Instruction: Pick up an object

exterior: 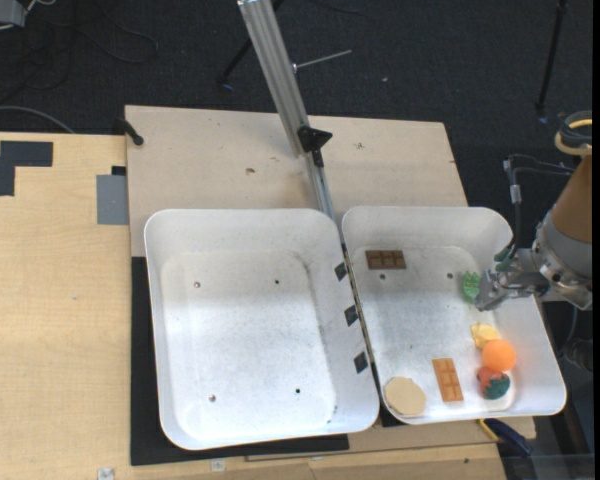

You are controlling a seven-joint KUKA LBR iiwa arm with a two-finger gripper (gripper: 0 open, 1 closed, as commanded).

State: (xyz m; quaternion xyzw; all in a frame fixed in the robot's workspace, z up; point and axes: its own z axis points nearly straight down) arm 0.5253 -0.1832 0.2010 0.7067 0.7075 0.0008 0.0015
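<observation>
A single fixed camera hangs above the bench and looks down at a slant, far enough back to take in both shallow white plastic bins (245, 328) side by side, the pale wooden board (220, 158) beneath them and dark floor beyond; the grey-and-orange arm (575, 218) enters at right.

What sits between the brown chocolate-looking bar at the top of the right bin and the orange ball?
In the camera view, the stretch from the brown bar to the orange ball is mostly bare bin floor; a small yellow piece lies just before the ball.
</observation>
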